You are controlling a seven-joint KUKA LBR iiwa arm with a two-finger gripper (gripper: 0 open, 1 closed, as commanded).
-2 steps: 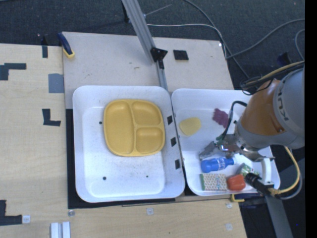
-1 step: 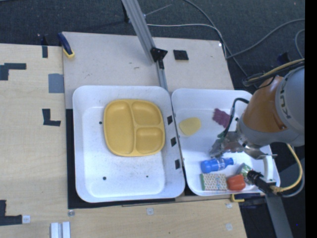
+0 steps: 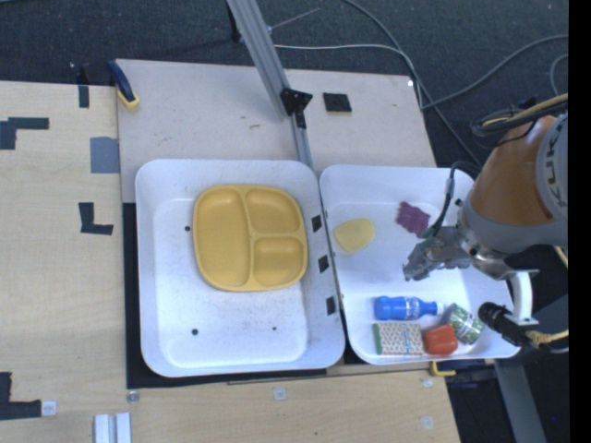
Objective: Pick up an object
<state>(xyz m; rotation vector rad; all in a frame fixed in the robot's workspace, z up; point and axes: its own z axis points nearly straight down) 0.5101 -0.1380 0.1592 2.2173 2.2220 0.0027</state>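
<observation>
Tool [image 3: 417, 268] above bottle [image 3: 404, 307] in right bin [image 3: 369, 187]

Even overhead light, soft shadows, mild glare on white bins [image 3: 157, 247], slightly grainy.

Grey arm [image 3: 517, 224], orange band, black cable.

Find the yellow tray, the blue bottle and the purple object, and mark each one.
yellow tray [image 3: 249, 237]: camera view, on the ridge where its compartments meet.
blue bottle [image 3: 401, 307]: camera view, on the middle of its body.
purple object [image 3: 413, 217]: camera view, on its centre.
</observation>
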